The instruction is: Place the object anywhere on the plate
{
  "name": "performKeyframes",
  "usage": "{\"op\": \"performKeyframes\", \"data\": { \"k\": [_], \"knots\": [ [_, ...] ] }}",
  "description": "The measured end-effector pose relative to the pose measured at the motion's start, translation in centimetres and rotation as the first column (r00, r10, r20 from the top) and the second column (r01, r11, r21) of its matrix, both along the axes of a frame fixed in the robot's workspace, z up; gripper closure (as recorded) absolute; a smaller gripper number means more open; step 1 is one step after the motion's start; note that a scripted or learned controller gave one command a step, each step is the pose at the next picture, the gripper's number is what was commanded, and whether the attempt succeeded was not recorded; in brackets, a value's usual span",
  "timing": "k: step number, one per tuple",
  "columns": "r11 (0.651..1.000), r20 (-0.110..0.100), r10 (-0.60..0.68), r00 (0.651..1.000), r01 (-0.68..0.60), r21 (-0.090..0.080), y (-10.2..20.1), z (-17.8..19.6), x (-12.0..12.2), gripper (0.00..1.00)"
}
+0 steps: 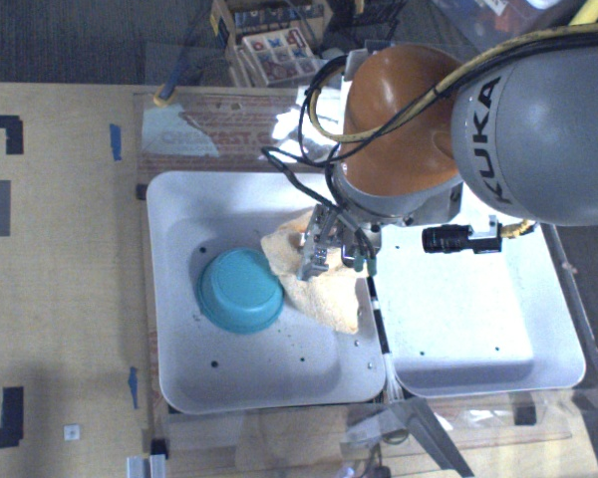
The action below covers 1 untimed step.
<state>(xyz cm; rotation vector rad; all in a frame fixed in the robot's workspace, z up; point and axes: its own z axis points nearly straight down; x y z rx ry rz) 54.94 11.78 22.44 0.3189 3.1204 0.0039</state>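
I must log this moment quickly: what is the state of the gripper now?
Gripper: low over the yellowish cloth in the left bin, beside the blue bowl; open or shut cannot be told.

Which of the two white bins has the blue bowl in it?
The left bin. It holds the blue bowl and a yellow cloth; the hand is over it too.

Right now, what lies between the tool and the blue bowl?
In the camera view, the yellow cloth lies under the tool and reaches toward the blue bowl.
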Motion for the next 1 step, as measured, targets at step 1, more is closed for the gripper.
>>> {"op": "performKeyframes", "data": {
  "k": [1],
  "knots": [
    [1.000, 0.000, 0.000, 1.000, 0.000, 0.000, -0.01, 0.03, 0.01, 0.00]
  ]
}}
